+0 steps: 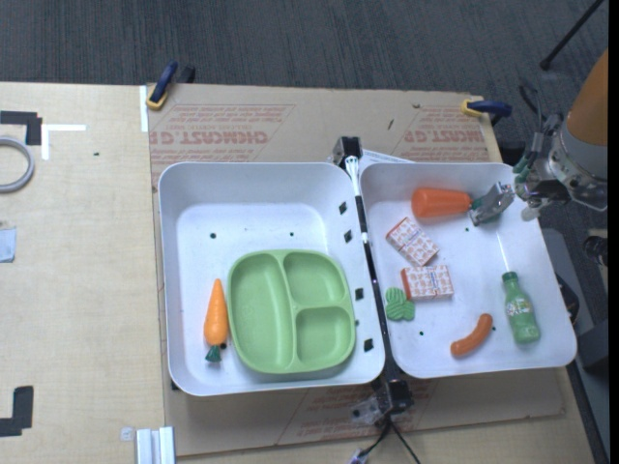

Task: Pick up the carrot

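Observation:
The carrot (216,313) is orange with a green top. It lies in the left bin (184,259), along the left side of the green divided plate (290,309), with its green end toward the front. My gripper (491,205) is in the right bin (542,259) near the back right. It is low beside the right end of an orange-red cone-shaped toy (440,203), far from the carrot. Nothing shows in its grasp.
The right bin also holds two red-and-white cracker boxes (413,242) (427,282), a small green piece (398,304), a sausage (472,336) and a green bottle (520,307). The divider between the bins (360,249) carries black clips. The arm's wrist (580,162) reaches in from the right.

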`<state>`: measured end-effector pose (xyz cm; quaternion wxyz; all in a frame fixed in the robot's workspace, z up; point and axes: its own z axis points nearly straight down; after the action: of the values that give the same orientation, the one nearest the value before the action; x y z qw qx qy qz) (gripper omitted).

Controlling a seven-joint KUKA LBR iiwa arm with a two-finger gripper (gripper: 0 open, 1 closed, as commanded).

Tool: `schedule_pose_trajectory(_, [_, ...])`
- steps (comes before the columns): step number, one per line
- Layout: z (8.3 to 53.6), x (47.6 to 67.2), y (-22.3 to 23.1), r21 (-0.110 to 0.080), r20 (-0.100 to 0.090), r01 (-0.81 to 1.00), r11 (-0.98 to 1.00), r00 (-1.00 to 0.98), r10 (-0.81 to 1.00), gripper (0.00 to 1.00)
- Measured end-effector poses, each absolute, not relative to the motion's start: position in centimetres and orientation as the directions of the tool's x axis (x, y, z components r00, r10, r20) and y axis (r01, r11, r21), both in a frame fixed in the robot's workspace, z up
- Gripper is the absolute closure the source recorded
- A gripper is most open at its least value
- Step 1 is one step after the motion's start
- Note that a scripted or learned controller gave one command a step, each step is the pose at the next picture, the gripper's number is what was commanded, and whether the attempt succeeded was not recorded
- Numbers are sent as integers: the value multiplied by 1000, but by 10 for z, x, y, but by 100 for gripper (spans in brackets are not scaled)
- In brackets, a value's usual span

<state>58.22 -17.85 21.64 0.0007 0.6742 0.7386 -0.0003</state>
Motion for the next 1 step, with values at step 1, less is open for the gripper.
schedule_pose_trajectory(1, [192, 518, -83, -1, 0, 990, 142, -142, 990, 0])
